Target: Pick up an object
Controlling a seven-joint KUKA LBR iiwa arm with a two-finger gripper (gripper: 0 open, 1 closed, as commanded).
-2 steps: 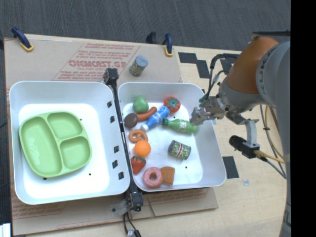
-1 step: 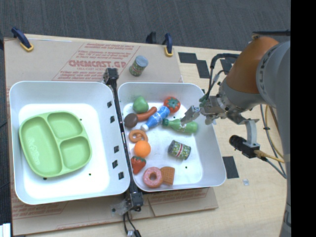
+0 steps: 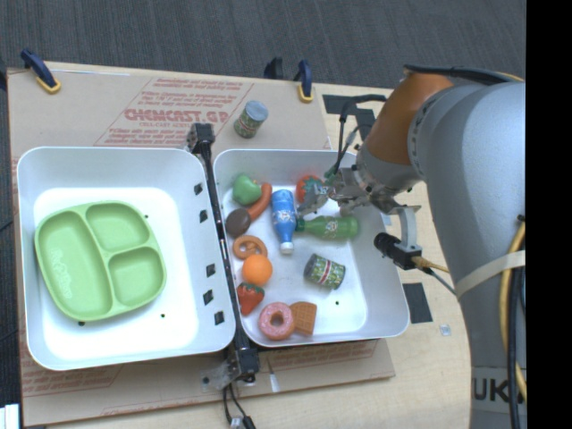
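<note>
Arm [image 3: 465, 150] comes in from 3 o'clock, grey with an orange band, wrist low over the right bin's [image 3: 380, 307] upper right part. Gripper [image 3: 323, 195] sits at the bin's 1 o'clock area, just beside a red toy [image 3: 308, 186] and right above the green bottle [image 3: 329, 229]; can't tell how wide it is or if it grips anything. Green bottle lies on its side, near the bin's 3 o'clock. Blue-white bottle [image 3: 283, 219] lies at center top. Green pepper [image 3: 246, 189] and carrot [image 3: 260, 202] at 11 o'clock. Brown item [image 3: 237, 221], pretzel [image 3: 249, 247], orange [image 3: 256, 269], strawberry [image 3: 249, 297] run down the 9 o'clock wall. Pink donut [image 3: 275, 320] and waffle piece [image 3: 304, 316] at 6 o'clock. Green can [image 3: 323, 272] near center. Left bin [image 3: 179, 329] holds a green divided plate [image 3: 100, 257]. Small can [image 3: 251, 120] stands on the cardboard [image 3: 134, 114] outside, at 12 o'clock.
</note>
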